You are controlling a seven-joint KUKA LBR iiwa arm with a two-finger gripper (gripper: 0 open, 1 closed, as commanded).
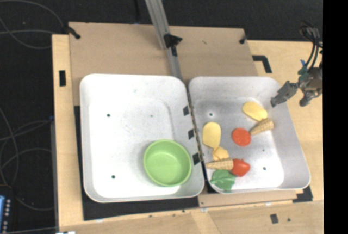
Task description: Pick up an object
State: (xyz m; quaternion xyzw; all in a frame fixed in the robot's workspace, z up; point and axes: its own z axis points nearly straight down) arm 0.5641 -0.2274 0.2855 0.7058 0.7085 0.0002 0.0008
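A: White plastic is seen in both shallow bins on the worktop (228,53). What is held in the right bin (283,173)?

B: A cluster of small toy foods is seen there. A pale yellow oval piece (254,110) is placed near the far right corner, with a tan cone (262,127) just beside it, its narrow end touching a red round piece (241,136). Another yellow oval (211,133) is found nearer the divider. At the near edge a second tan cone (219,164) lies across a small yellow piece (221,153), a red piece (240,167) and a green piece (222,179), all packed together.

A: And the left bin (119,102)?

B: One light green bowl (167,162) is set upright in its near right corner.

A: Where is the end effector (293,94) found?

B: It is positioned over the right bin's far right rim, apart from every object. Its fingers are seen spread, with nothing between them. A grey metal rail (155,10) is slanted in from the far side, ending between the bins.
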